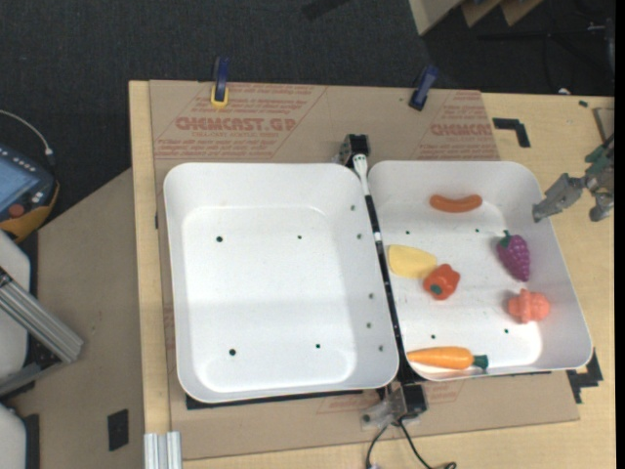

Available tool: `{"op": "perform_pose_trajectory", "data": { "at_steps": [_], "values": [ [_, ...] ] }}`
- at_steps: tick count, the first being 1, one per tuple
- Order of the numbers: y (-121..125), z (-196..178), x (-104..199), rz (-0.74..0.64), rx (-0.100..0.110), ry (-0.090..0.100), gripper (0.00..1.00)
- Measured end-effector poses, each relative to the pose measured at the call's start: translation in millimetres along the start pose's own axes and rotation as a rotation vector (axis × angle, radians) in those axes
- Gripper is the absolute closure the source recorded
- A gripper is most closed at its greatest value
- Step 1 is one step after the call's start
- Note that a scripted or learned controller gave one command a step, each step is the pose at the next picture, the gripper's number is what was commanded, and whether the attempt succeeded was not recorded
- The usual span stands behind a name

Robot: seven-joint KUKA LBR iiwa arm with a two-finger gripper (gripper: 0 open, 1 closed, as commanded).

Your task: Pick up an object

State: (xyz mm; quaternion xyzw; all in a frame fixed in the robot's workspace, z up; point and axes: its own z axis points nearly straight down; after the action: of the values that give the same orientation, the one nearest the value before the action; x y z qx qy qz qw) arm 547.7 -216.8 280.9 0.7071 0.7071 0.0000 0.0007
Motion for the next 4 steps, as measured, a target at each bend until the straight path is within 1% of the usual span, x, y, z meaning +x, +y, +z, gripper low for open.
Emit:
{"op": "perform_pose_trajectory", "data": {
  "at_steps": [1,2,3,4],
  "values": [
    [52.2,185.7,-3.1,-0.003,0.009,0.009,0.00],
    [80.2,197.2,54.4,-0.006,0.000,0.002,0.00],
    [121.4,176.8,103.7,-0.006,-0.005,0.000,0.00],
    [112.3,189.6,121.9,-0.001,-0.010,-0.007,0.00]
  ]
}}
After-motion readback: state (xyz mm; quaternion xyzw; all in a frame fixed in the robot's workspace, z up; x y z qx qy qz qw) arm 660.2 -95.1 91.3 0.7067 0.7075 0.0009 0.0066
